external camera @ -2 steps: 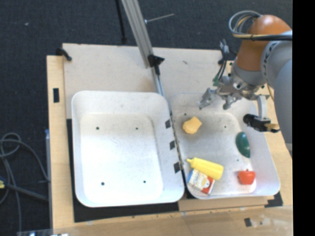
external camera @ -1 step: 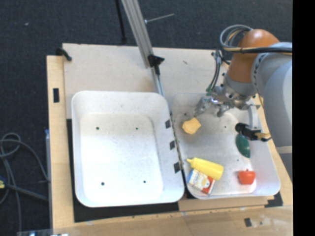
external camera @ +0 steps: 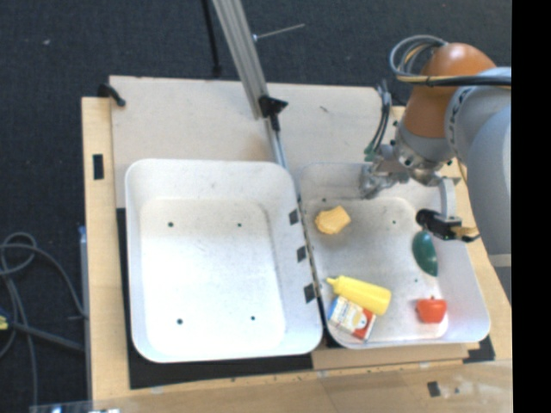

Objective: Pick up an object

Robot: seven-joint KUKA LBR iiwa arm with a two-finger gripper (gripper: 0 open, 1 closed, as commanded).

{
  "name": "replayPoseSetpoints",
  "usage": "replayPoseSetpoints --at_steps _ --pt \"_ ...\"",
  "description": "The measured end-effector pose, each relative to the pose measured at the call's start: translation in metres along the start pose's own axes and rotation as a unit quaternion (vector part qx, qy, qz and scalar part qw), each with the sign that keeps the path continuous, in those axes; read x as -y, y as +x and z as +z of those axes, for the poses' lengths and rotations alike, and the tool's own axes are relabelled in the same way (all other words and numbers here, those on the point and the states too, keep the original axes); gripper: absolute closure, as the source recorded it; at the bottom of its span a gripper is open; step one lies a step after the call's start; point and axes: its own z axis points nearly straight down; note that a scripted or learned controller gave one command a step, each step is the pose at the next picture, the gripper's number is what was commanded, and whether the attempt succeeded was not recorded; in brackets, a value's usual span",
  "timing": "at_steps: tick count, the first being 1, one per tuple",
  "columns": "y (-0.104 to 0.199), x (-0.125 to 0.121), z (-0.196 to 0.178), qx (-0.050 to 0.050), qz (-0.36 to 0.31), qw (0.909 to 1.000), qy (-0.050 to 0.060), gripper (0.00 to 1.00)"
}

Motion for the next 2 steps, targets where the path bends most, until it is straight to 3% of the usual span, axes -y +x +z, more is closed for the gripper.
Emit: replayPoseSetpoints --at_steps 2 --pt "-0.001 0.002 -0.119 -0.001 0.000 1.0000 -0.001 1.00"
